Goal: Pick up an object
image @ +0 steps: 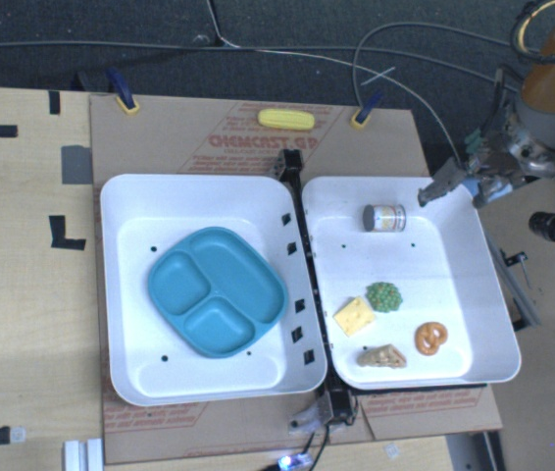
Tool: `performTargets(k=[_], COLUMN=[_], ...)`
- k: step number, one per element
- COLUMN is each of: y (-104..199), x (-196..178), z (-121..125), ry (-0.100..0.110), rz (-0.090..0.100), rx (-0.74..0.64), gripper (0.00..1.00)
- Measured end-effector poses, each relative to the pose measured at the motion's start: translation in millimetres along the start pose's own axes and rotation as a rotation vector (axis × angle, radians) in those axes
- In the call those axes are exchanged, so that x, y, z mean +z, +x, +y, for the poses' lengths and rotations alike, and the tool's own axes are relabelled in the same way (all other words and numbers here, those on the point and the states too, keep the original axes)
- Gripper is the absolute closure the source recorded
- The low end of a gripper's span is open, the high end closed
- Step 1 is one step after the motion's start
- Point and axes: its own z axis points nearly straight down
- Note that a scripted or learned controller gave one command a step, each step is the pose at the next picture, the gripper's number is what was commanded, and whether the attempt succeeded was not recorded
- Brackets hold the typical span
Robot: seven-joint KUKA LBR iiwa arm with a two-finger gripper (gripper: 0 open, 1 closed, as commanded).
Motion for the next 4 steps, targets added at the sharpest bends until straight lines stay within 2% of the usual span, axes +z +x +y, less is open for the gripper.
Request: performTargets(k=[1, 3, 4], y=[0.6, -13.0, -18.4], x=[-7.6, 101.3, 162.3], z=[2.1, -7.8, -3.4], ry=[-0.012, -0.006, -0.006], rz=[-0.003, -0.002, -0.002], rx=[-0.003, -0.003, -0.003], gripper=[0.00, 0.00, 0.00])
